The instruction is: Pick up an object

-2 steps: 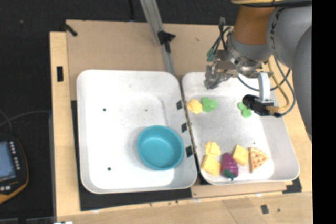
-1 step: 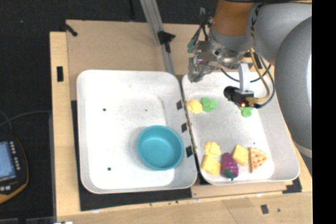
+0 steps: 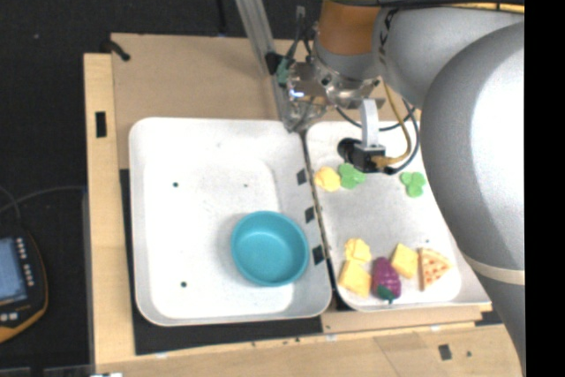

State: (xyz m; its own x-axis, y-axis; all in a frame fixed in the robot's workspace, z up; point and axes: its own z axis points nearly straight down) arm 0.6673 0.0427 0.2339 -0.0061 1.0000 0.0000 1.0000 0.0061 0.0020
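Two shallow white bins are set side by side on the bench. In the left white bin [image 3: 177, 154], a round teal plastic bowl [image 3: 268, 247] is parked near the front right corner, open side up, and it's the one item seen there.

The right white bin [image 3: 388, 216] is where the small stuff is kept. Toward its back edge, a little yellow toy piece [image 3: 328, 179] is found touching a small green toy piece [image 3: 352, 177], and another green bit [image 3: 412, 183] is placed a bit apart, nearer the right wall. Along the front edge, a cluster is gathered: yellow blocky toy pieces [image 3: 356, 265], a purple toy grape bunch [image 3: 386, 278], a small yellow wedge [image 3: 404, 260] and a toy pizza slice [image 3: 432, 266].

The grey arm's gripper [image 3: 311, 106] is seen over the back edge where the bins meet; whether the jaws are open or closed can't be told.
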